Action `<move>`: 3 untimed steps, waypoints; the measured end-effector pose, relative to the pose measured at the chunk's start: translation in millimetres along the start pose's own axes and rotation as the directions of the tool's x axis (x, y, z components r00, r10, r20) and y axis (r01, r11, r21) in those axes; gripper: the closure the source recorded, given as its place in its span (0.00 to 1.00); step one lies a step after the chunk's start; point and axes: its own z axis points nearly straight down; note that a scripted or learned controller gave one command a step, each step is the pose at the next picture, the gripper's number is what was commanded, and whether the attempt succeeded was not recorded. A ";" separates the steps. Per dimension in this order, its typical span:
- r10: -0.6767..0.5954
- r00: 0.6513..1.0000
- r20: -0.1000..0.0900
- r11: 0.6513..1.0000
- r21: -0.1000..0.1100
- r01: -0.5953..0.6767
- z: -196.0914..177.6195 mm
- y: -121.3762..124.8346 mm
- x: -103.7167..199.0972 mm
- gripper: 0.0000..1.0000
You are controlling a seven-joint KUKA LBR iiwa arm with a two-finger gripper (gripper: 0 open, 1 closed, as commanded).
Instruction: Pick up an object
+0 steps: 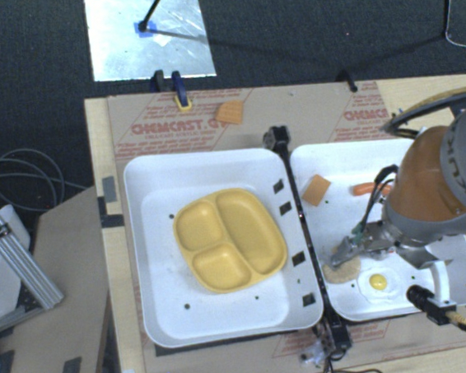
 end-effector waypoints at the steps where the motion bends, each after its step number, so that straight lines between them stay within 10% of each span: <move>1: 0.000 1.000 0.000 1.000 0.000 0.000 0.0 0.0 0.0 0.00; 3: 0.000 1.000 0.000 1.000 0.000 0.000 0.0 0.0 0.0 0.00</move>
